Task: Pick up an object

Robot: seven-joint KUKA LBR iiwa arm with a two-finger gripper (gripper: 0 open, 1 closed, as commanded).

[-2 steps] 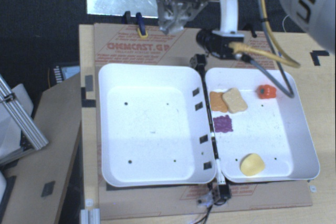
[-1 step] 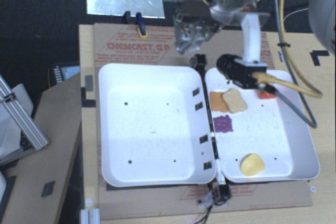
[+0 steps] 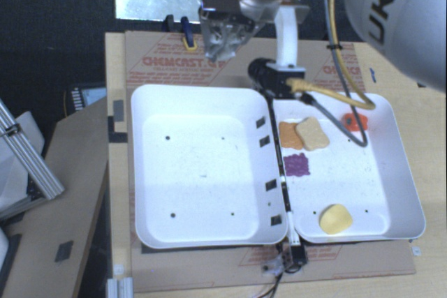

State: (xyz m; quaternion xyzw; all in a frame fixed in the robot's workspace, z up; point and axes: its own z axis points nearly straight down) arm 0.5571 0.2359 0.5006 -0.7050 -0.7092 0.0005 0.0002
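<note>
The pincer (image 3: 222, 45) hangs above the cardboard sheet (image 3: 164, 63) behind the two bins, its metal fingers pointing down and blurred together, so I cannot tell how far apart they stand; nothing shows between them. Below it and toward the viewer lies the left bin (image 3: 140, 150), a shallow white plastic tray with rounded corners and a few small dark specks on its floor. The right bin (image 3: 401, 171), of the same make, touches it along a seam set with small dark clips. In the right bin, well apart from the pincer, lie the things to pick. A pale tan piece shaped like a slice of bread (image 3: 312, 134) rests partly over an orange slab (image 3: 289, 136); its long axis runs from upper left to lower right. Just below them lies a flat, rough purple patch (image 3: 296, 165). A smooth yellow lump (image 3: 336, 218) lies near the front wall. A small orange-red piece (image 3: 356, 122) lies near the back, partly crossed by a grey cable (image 3: 335, 118).
</note>
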